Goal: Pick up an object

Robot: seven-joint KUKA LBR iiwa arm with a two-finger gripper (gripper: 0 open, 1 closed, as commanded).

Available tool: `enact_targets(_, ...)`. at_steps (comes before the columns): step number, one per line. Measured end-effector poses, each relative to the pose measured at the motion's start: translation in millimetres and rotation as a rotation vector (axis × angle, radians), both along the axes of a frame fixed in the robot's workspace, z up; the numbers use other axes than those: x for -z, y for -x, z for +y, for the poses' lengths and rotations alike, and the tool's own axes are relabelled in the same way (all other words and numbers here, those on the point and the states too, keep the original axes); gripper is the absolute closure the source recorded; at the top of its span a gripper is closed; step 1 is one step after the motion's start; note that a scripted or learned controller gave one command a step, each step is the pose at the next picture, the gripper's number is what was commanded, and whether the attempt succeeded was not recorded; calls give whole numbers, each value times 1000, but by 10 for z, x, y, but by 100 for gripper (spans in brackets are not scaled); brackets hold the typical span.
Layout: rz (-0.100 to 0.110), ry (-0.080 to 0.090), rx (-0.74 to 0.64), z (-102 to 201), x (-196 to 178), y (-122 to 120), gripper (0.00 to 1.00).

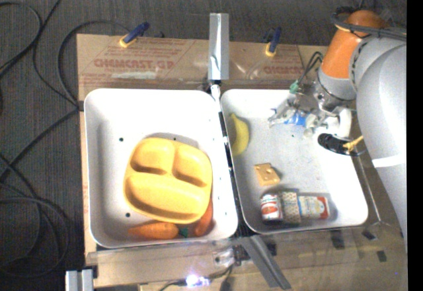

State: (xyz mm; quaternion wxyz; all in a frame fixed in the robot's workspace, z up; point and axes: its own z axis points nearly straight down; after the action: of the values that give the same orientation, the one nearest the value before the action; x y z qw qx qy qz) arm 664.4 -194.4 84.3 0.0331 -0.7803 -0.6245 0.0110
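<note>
My gripper (pixel 295 116) hangs over the far right part of the right bin (pixel 350 217), pointing left from the grey arm with its orange band (pixel 344 51). A small blue patch (pixel 295 118) shows at the gripper's tip; what it is cannot be made out. In the right bin, a yellow banana (pixel 239 134) lies against the left wall. A tan square cracker (pixel 266 173) sits near the middle. A can with a red and white label (pixel 294 207) lies on its side at the front. All three are apart from the gripper.
The left bin (pixel 106 111) holds a large yellow divided tray (pixel 169 178) with an orange carrot (pixel 155 231) at its front edge. A metal post (pixel 218 45) stands behind the wall between the bins. Clamps hold the cardboard at the back.
</note>
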Motion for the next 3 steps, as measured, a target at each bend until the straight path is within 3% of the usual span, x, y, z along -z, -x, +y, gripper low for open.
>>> enact_targets(1, 9, -1, -8, 44, -62, 6, 100)
enact_targets(2, 10, 2, -6, 16, -53, 18, 0)
enact_targets(3, 13, 5, -11, 25, -135, 16, 100)
